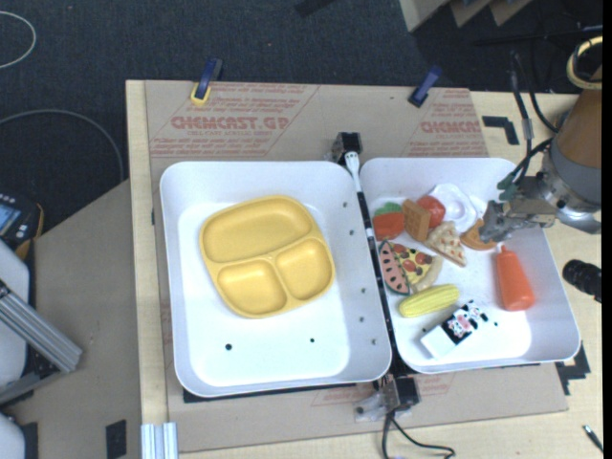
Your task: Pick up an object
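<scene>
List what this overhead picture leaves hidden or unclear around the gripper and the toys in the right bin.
- Gripper, camera view: fingers too small and dark to judge.
- Toy under the gripper: covered by it, so contact is unclear.
- Arm: cut off by the right edge.
- Black-and-white carton: print too small to read.
- Toy pile: pieces overlap, hiding lower ones.

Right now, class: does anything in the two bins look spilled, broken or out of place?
Nothing stands out. The yellow plate lies flat in the left bin, turned at a slant. The toy foods sit loose in the right bin: carrot, corn, pizza slice. The gripper hangs over that bin's far right.
</scene>
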Controlling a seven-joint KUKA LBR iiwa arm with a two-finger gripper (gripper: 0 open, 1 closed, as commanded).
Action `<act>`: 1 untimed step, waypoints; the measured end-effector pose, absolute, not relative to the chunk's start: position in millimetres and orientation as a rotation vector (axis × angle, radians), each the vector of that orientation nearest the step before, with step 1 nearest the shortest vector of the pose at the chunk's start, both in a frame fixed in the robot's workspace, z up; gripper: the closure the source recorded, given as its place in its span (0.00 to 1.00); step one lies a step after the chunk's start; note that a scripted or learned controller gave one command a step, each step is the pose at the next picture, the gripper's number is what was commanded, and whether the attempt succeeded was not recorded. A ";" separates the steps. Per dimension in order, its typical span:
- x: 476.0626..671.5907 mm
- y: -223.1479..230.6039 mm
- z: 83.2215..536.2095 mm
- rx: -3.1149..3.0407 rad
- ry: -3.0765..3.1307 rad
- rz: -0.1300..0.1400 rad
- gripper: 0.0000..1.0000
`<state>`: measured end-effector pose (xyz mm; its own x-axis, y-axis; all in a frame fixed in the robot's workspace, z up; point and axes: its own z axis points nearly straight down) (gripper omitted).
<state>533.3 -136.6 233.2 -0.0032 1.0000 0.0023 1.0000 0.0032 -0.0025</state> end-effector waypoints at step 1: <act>518.0 -85.6 240.6 -2.213 -2.224 0.000 1.00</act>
<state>518.0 -85.6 240.6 -0.0047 1.0000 0.0027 1.0000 0.0048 -0.0028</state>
